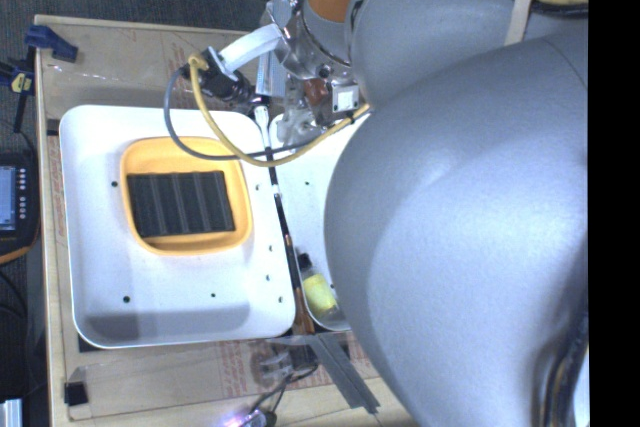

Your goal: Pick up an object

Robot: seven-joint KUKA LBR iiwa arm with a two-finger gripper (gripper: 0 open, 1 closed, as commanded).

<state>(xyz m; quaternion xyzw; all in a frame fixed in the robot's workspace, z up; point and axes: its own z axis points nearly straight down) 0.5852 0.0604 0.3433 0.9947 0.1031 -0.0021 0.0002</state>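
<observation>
Heads up: your gripper [290, 120] sits over the seam between the two bins, and you can't tell its state from here, too many cables in the way. Nearest target is the yellow tray with the dark ridged insert [184, 197], down-left of it in the left bin [90, 135]. Its long axis runs side to side. A small yellow object [319, 294] lies farther below, beside the arm [460, 215].

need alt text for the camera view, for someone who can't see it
A large grey robot arm with an orange band reaches in from the right, covering most of the right white bin, where a small yellow object shows at its edge. The left white bin holds a yellow tray with a dark ribbed insert. The gripper hangs near the bins' shared edge.
</observation>
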